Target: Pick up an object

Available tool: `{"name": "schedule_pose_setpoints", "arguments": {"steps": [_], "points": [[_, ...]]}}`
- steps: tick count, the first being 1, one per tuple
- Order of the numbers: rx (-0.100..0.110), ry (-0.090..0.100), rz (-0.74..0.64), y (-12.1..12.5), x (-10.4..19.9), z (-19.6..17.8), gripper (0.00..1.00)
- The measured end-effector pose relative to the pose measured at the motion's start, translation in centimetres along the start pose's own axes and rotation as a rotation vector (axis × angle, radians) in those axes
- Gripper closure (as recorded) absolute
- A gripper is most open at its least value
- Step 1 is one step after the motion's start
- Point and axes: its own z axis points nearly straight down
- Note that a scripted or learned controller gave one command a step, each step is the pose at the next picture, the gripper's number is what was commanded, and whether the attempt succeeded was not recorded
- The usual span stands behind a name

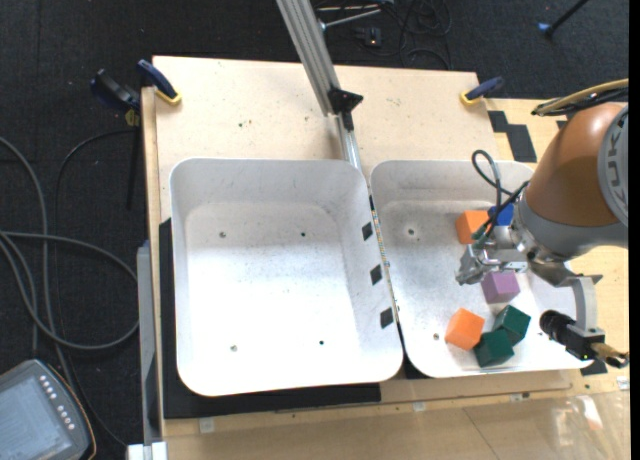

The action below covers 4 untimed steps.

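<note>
Bench: two white bins are set side by side; the left bin serves as spare space.
Right bin: blocks are clustered at its near right.
Gripper: lowered over the purple block; whether it is grasped cannot be told.

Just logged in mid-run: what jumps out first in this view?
The grey and orange arm reaches in from the right, its end effector low over the right bin. Below it cluster a purple block, an orange block and green blocks. The left bin sits beside it.
</note>
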Motion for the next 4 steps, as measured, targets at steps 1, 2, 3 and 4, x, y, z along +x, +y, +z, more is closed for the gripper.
{"name": "schedule_pose_setpoints", "arguments": {"steps": [1, 2, 3, 4], "points": [[-0.001, -0.001, 0.001, -0.1, -0.7, -6.1, 1.0], [0.005, 0.001, 0.001, 0.0, -0.7, -6.5, 1.0], [0.005, 0.003, -0.005, 0.1, 4.7, -7.4, 1.0], [0.008, 0.003, -0.004, 0.3, 9.6, -6.5, 1.0]]}}
